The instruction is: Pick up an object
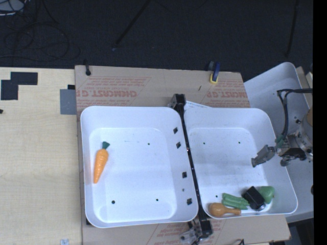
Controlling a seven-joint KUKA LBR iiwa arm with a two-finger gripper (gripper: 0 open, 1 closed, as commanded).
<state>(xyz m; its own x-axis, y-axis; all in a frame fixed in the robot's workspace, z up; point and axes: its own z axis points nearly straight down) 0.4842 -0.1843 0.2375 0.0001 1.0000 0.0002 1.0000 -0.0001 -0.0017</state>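
Note:
An orange toy carrot point(100, 163) with a green top lies at the left side of the left bin point(127, 117). In the right bin's point(230, 117) near corner lie an orange gourd-shaped toy point(223, 210), a green pod point(235, 201), a black block point(254, 197) and a green rounded piece point(266, 192), all close together. My gripper point(272, 159) hangs over the right edge of the right bin, above and apart from that cluster. It is open, with nothing between its fingers point(260, 156).
A black divider strip point(185, 157) runs between the two bins. Cardboard point(153, 88) lies under the bins, with a blue and yellow clamp point(214, 71) at its far edge. Cables point(286, 111) hang beside my wrist at the right.

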